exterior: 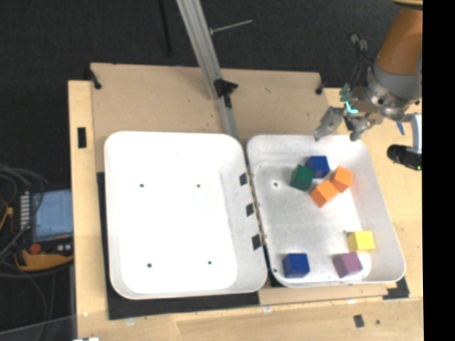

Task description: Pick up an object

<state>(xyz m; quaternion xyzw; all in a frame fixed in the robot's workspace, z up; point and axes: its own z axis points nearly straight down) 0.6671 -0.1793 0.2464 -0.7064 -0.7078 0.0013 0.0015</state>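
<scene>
Seven blocks in the right bin [380,212]: blue block [319,165], green block [302,177] and two orange near its far end. Above that far rim, gripper [343,128] poised, pointing down-left from the orange-banded arm [400,41], fingers spread, gripping nothing.

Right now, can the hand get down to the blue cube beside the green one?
Probably yes. The hand hangs open above the right bin's far rim, and the blue cube lies just below, its top uncovered, though the green cube crowds one side.

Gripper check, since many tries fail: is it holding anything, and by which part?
Nothing. The gripper hangs open above the right bin's far edge, with no block between its fingers.
</scene>
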